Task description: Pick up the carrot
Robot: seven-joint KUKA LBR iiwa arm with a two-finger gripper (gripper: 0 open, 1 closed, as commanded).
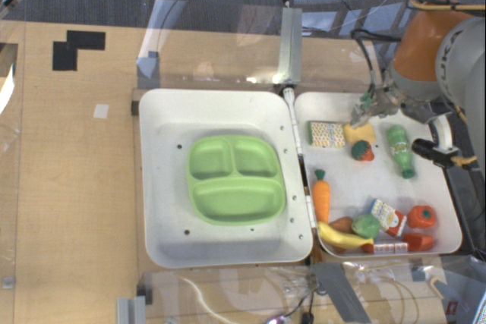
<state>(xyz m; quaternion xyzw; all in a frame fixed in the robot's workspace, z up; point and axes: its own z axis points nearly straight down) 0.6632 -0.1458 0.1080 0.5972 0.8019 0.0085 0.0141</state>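
Observation:
The carrot [322, 196], orange with a green top, lies upright along the left side of the right bin [452, 237], close to the divider. My gripper [369, 109] hangs over the bin's far part, just above a yellow wedge [359, 133]. It is well up and to the right of the carrot and apart from it. Nothing shows in its grasp.
A green divided plate [235, 178] sits in the left bin [163, 163]. Around the carrot lie a speckled packet [327, 134], a red strawberry [363, 152], a green bottle [399, 150], a banana [343, 237], a small carton [386, 215] and a tomato [422, 217].

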